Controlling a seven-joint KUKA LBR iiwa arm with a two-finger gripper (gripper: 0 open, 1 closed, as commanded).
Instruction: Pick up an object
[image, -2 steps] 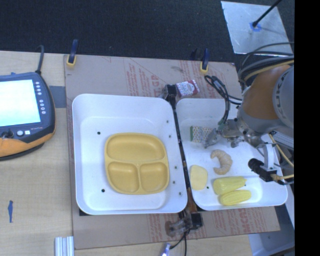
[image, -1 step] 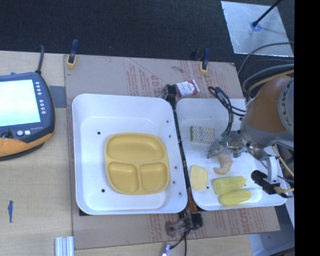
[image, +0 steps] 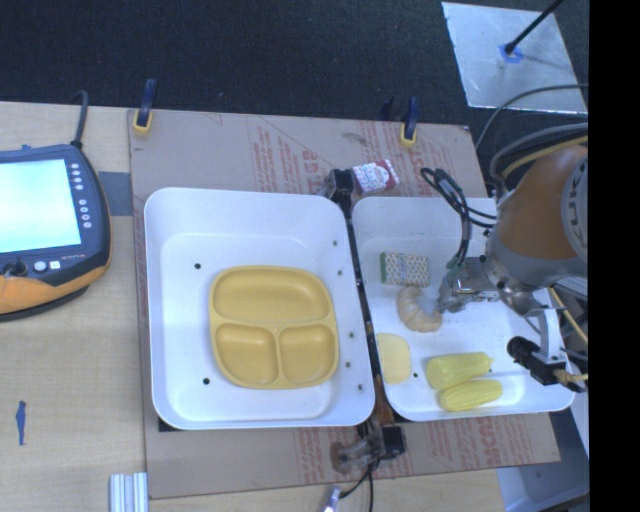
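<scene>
- Camera view: two shallow white bins side by side on a cardboard sheet (image: 250, 150) that covers the wooden worktop (image: 60, 400).
- Left bin (image: 170, 300) holds a yellow divided plate (image: 273, 326), three compartments, lying flat near the bin's middle.
- Right bin (image: 420, 215) holds the small items: a speckled green-white block (image: 405, 267) near its upper left, a beige rounded lump (image: 418, 310) just below that, a pale yellow flat piece (image: 393, 357) against the left wall, and two yellow corn-like pieces (image: 460, 368) (image: 470, 394) side by side near the front edge.
- Arm (image: 540, 215) comes in from the right, grey with an orange band, over the right bin's right half.
- Gripper (image: 450, 292) sits low in the right bin, just beside the beige rounded lump on its right side, maybe touching it; contact is not clear.
- Finger state: cannot tell, tips too small and blurred against the bin floor; nothing seen between them.
- Black cable (image: 450, 195) loops from the arm over the top of the right bin.
- Small red-white packet (image: 372, 177) lies on the cardboard just above the seam between the bins.
- Blue-yellow clamps (image: 145, 108) (image: 409, 120) hold the cardboard's far edge.
- Teach pendant (image: 45, 225) with lit screen rests on the worktop, well left of the bins.
- Dark carpet (image: 250, 50) beyond the worktop.
</scene>
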